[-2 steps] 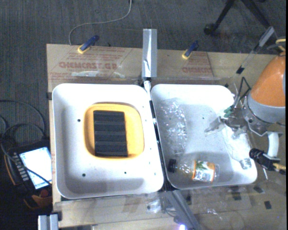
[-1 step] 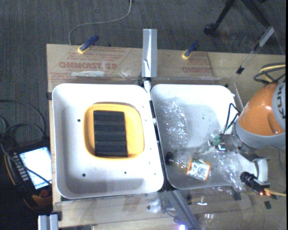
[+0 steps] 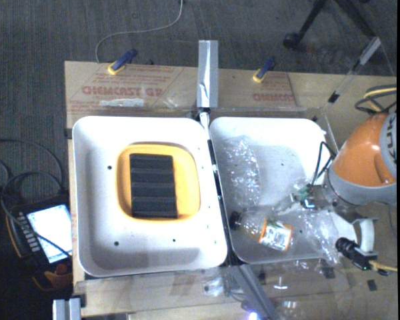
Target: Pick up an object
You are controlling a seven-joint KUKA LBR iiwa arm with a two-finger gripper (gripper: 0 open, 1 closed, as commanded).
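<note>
The arm [image 3: 367, 162] leans in over the right edge of the right bin [image 3: 280, 129]; I cannot tell where its gripper sits. A clear plastic bottle [image 3: 267, 231] with an orange-and-white label lies along that bin's near edge, beside crumpled clear film [image 3: 243, 169] toward the bin's left wall. The left bin [image 3: 87, 179] carries a yellow tray with a black ridged insert [image 3: 153, 185] at its centre, with bare white floor all round it.
</note>
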